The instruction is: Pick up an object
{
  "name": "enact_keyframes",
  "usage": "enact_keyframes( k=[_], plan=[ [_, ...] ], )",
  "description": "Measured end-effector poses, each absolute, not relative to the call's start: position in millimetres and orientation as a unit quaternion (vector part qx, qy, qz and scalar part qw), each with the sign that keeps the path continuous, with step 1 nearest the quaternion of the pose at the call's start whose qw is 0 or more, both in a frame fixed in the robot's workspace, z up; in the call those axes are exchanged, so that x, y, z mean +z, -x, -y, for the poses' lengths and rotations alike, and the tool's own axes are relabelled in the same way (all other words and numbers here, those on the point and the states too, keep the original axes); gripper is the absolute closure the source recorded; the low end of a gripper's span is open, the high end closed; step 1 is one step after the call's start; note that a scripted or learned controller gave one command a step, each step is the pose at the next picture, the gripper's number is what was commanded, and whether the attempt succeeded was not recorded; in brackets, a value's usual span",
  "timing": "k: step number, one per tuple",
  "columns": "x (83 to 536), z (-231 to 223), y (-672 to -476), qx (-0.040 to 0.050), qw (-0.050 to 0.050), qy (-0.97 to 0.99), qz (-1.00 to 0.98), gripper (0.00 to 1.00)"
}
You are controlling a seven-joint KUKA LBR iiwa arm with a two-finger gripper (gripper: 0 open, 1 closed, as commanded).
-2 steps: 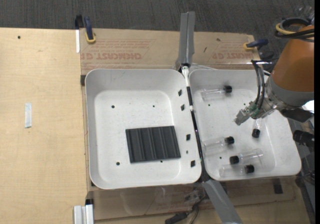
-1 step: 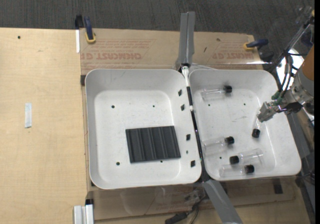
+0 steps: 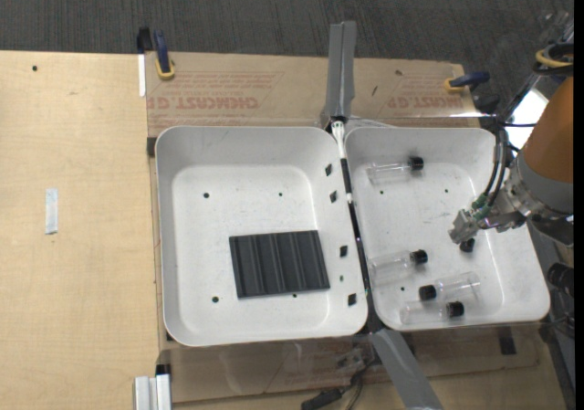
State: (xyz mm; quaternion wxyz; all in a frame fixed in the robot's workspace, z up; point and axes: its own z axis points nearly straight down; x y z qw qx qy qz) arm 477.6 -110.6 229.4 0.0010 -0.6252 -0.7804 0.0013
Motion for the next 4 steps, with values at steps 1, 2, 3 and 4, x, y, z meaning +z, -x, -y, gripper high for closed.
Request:
enact_keyframes(
  k=[1,2,3,4],
  plan=[
    [285,114,-478.1,0.0016,0.000,0.786,0.618,1.00],
    [264,189,-477.1,0.0026,0.001,0.881,0.473,1.00],
    [219,171,-546.2,0.0026,0.001,0.869,0.495,1.00],
    [227,171,-546.1,0.0048,0.001,0.868,0.496,1.00]
  ],
)
